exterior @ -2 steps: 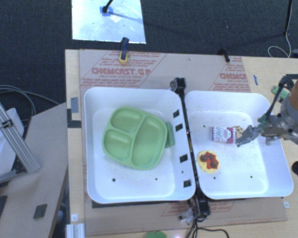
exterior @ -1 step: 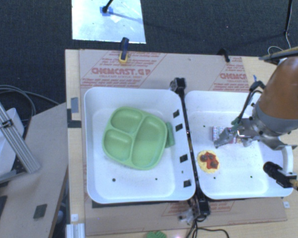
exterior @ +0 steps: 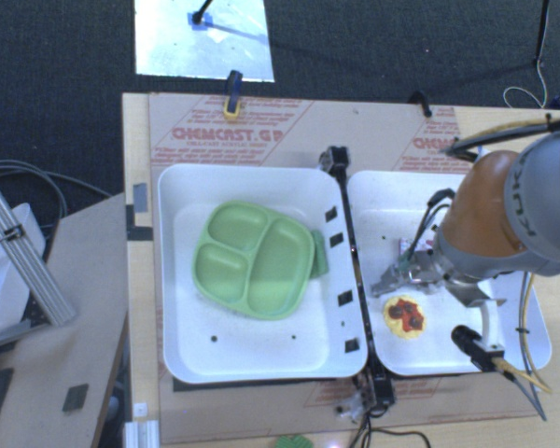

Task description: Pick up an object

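Observation:
A small round yellow object (exterior: 404,315) with red and dark patches on top lies in the right bin (exterior: 383,203), near its front left. My gripper (exterior: 390,282) hangs just above and slightly left of it, low over the bin floor; nothing is seen in its grasp. A green divided plate (exterior: 254,260) lies in the middle of the left bin (exterior: 182,203). The grey and orange arm covers much of the right bin's right half.
A black-clipped divider (exterior: 343,250) runs between the two bins. The bins sit on a cardboard-covered bench (exterior: 261,129). A yellow-and-black clamp (exterior: 232,96) sits on the bench's far edge.

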